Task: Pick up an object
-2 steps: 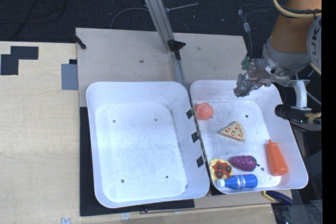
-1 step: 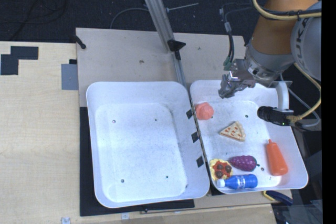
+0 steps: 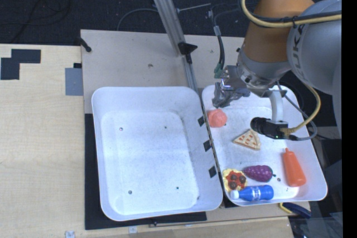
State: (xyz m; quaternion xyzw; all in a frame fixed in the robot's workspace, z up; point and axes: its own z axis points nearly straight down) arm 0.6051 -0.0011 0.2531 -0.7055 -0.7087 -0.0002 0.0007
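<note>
My gripper [image 3: 222, 98] hangs over the upper left corner of the right bin [image 3: 312, 192], its dark fingers pointing down. Just below the fingertips a small red-orange ball [image 3: 217, 117] lies on the bin floor by the left wall. I see nothing between the fingers. Further right lies a pizza slice [image 3: 247, 140]. An orange bottle [image 3: 292, 168] lies near the right wall. Along the front of the bin sit a purple grape bunch [image 3: 259, 172], a small round yellow and red piece [image 3: 234, 179] and a blue and white bottle [image 3: 254, 193].
The left bin [image 3: 106, 120] sits beside the right one, joined by black clips [image 3: 207, 145]. A metal strut [image 3: 170, 17] slants up from between the bins at the back. A black cable with a connector [image 3: 270, 127] loops over the right bin.
</note>
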